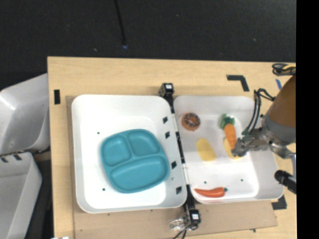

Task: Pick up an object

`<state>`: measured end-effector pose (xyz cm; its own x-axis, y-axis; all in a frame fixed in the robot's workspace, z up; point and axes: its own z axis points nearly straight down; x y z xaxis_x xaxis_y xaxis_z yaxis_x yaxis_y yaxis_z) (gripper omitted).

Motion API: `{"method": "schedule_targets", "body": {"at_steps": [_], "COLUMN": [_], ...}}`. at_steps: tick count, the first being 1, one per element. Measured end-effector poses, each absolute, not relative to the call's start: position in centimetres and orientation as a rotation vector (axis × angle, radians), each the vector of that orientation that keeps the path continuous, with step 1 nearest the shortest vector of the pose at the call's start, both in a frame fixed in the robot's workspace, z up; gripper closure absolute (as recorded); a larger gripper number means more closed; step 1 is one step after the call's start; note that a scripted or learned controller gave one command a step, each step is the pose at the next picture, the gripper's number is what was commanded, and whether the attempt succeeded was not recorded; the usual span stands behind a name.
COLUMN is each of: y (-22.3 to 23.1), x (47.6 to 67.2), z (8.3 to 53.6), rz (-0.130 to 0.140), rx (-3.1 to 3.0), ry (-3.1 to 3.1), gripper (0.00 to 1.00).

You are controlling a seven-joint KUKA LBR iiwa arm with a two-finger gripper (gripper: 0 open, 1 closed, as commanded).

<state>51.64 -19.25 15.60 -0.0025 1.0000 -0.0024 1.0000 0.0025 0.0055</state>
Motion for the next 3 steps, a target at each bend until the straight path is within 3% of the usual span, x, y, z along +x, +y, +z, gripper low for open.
{"method": "schedule_targets", "body": {"at_steps": [1,2,3], "y": [-19.4,-19.6,-15.1], "x": [51.9,52.0,54.2], "z": [22.1,24.1,23.6], "rz": [0.005,0.002,0.002], "rx": [2.212,2.214,2.212], "ry": [2.219,2.224,2.228], "gripper": [1.0,1.0,1.0]}}
